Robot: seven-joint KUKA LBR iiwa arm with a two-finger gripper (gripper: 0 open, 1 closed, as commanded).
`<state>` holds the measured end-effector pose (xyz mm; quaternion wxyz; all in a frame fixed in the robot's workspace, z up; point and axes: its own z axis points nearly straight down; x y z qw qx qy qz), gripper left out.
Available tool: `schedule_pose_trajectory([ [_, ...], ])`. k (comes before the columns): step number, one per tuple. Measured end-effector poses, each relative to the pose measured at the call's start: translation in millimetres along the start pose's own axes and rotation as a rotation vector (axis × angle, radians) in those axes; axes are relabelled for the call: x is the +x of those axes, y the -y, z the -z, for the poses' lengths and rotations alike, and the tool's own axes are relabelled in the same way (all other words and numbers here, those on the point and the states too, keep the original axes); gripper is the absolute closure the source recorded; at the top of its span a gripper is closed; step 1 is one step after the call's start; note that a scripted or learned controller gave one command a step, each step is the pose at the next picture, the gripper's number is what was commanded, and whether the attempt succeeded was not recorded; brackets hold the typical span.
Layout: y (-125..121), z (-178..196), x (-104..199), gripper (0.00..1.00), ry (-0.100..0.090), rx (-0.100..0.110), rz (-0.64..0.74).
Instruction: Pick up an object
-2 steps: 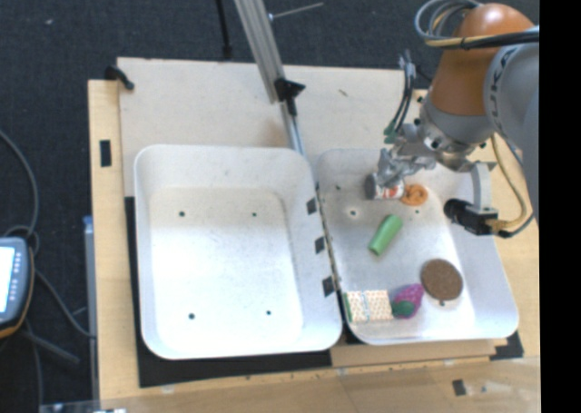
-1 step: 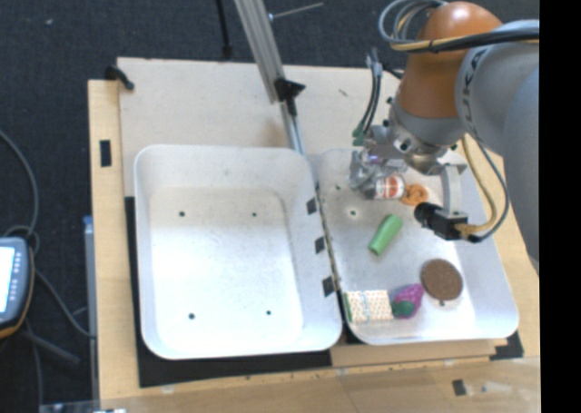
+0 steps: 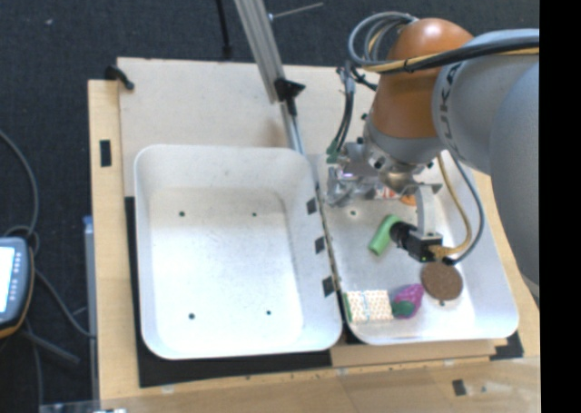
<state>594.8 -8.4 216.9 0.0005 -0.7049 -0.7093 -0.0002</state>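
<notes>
- The gripper [image 3: 352,186] is being held low over the right bin's [image 3: 495,311] far end; whether it is wide or narrow cannot be told.
- A green cylinder [image 3: 382,233] is being left lying just beside it, ungrasped.

Pale tan desk [image 3: 195,103] on dark carpet; two shallow white bins sit on it side by side, touching along their inner rims. Left bin [image 3: 154,175]: speckled floor only. Right bin [image 3: 495,311]: green cylinder [image 3: 382,234] near the middle; along the near edge, a patterned pale block [image 3: 368,306], a purple-and-green object [image 3: 408,300] just beside it, and a brown disc [image 3: 442,281] further right. Slanted metal rail [image 3: 259,30] meets the desk behind the bins.
</notes>
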Motion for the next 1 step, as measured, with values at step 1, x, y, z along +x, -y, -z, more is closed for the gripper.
schedule_pose_trajectory([
  [1,16.3,2.1,54.1,1.00,-0.001,0.000,0.002],
])
